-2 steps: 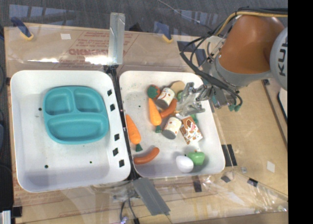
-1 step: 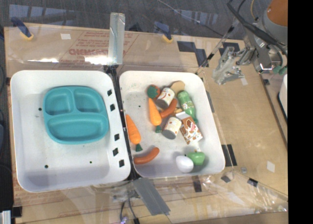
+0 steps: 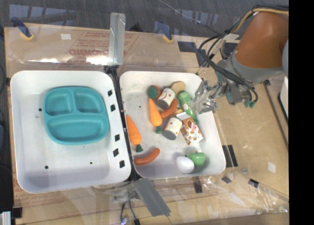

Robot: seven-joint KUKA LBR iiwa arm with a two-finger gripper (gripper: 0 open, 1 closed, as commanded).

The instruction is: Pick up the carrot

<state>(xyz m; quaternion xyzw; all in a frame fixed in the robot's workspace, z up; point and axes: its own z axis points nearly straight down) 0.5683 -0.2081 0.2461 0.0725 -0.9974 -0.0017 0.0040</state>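
- Two white bins sat side by side on the table (image 3: 255,135); left bin (image 3: 24,135) carried a teal divided plate (image 3: 76,115).
- Right bin (image 3: 132,84) held a heap of toy food.
- Two carrots seen. One carrot (image 3: 155,112) lay near the bin's middle, orange, roughly upright in the view, green end low, touching the can beside it. A second carrot (image 3: 133,130) lay along the bin's left wall, green end toward the bottom.
- A sausage (image 3: 147,156) lay just below the second carrot, near the bottom-left corner.
- Two cans: one (image 3: 167,96) near the top of the heap, another (image 3: 172,127) lower, lying on its side.
- A green bottle (image 3: 186,103) lay tilted beside the upper can; a small printed carton (image 3: 192,131) sat just below it.
- A white egg (image 3: 185,164) and a green pepper (image 3: 198,158) touched each other near the bottom-right corner.
- Arm (image 3: 260,40) reached in from the right, orange band above the wrist.
- Gripper (image 3: 203,100) hung over the bin's upper-right part, just beside the bottle, apart from both carrots. Nothing seen between its parts; whether spread or pressed together, could not tell.
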